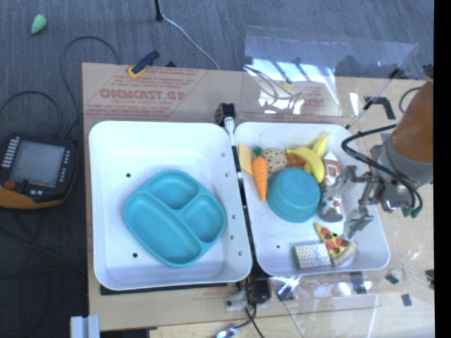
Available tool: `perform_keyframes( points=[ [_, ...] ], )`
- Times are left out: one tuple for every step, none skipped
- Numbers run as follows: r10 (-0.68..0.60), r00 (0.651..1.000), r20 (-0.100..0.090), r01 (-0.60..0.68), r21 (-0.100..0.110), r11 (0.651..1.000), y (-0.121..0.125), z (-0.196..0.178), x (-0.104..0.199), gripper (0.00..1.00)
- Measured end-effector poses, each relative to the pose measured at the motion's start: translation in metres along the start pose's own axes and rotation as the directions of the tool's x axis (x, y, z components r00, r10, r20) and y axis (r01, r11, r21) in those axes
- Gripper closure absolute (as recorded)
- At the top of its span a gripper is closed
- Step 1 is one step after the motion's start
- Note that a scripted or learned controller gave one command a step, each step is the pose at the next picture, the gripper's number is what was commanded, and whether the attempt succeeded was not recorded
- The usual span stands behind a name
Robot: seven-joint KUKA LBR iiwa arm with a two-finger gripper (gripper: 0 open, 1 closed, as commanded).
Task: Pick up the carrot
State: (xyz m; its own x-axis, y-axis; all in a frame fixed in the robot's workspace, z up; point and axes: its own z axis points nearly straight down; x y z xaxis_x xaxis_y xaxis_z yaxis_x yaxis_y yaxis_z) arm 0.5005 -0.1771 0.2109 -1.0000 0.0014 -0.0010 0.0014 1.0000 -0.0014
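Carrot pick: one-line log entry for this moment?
carrot: right bin, left of blue bowl | hand: right of bowl, apart from carrot | not picked

A blue divided plate (176,218) sits in the left bin (113,146); right bin (373,255) holds a blue bowl (294,194), banana (313,158) at 12 o'clock, pizza slice (335,243) at 5.

This is a robotics lab, not a home. The tabletop (106,94) is a bare board printed with a maker's name, standing on grey carpet (70,5) crossed by loose cables (184,32). A robot teach pendant (33,171) with its screen lies on the floor at the left. Two white bins (113,136) sit side by side; the right one holds plastic toy food (310,157). A clear plastic shield (328,65) stands behind them.
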Motion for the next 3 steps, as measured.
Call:
perform_keyframes(
  points=[
    [0.259, 0.966, 0.002, -0.259, -0.001, 0.966, 0.059, -0.005, -0.07, 0.0],
    [0.546, 0.838, 0.0, -0.546, 0.0, 0.838, 0.076, 0.11, -0.108, 0.0],
    [0.858, 0.514, 0.005, -0.858, -0.011, 0.514, 0.071, 0.12, -0.108, 0.0]
  ],
)
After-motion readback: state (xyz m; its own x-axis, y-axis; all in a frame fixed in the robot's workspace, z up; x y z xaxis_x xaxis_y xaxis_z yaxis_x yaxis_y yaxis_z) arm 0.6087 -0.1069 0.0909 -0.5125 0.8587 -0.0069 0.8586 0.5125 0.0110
